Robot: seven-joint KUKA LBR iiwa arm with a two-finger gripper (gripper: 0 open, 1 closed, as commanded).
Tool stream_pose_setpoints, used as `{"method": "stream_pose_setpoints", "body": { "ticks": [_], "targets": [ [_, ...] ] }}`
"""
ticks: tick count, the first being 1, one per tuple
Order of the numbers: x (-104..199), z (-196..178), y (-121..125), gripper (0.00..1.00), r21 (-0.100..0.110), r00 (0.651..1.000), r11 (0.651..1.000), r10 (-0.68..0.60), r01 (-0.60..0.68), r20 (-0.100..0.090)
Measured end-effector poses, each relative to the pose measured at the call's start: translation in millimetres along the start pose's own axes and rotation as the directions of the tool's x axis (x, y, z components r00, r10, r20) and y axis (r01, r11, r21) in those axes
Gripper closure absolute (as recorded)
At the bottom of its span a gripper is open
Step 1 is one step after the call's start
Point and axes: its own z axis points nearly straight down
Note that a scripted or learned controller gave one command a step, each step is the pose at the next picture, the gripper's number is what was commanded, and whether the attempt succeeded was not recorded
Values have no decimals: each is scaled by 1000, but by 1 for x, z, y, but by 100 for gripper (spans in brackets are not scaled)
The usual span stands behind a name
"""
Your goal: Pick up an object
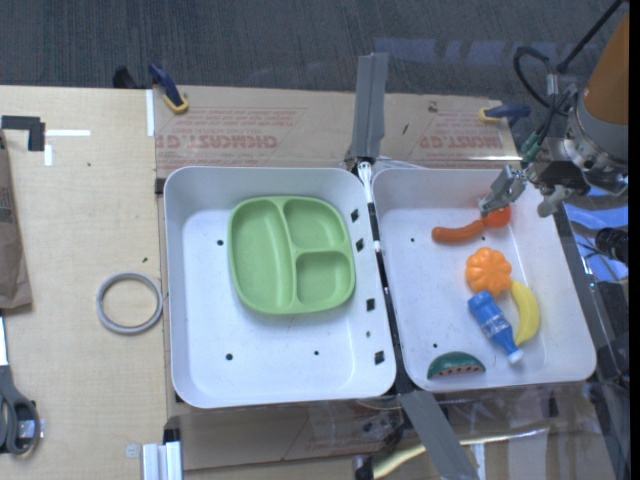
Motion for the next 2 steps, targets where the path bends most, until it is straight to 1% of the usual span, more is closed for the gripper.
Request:
{"method": "stream_pose_setpoints", "body": {
  "ticks": [1,2],
  "targets": [
    [-86,187,37,0,-1,990,990,-142,142,-1],
    [-29,199,15,0,-3,904,904,-427,427,0]
  ]
}}
